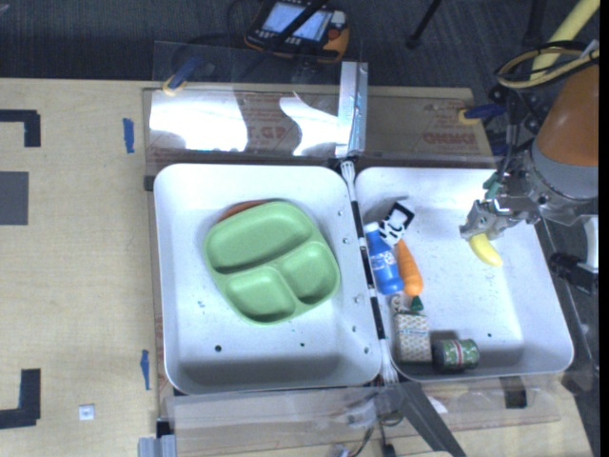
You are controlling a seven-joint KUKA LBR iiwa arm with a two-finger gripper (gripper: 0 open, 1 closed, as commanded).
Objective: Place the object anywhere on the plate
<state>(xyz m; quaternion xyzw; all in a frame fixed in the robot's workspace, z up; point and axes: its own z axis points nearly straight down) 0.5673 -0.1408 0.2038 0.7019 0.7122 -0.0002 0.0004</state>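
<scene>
Plate first: a green three-compartment plastic plate sits in the left white bin. Rightward, the small yellow banana-shaped object hangs pinched in the gripper above the right bin. Carrying leftward comes next.

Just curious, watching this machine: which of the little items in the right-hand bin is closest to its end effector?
The yellow banana, right under the end effector. The blue bottle, carrot and green can lie farther left.
</scene>
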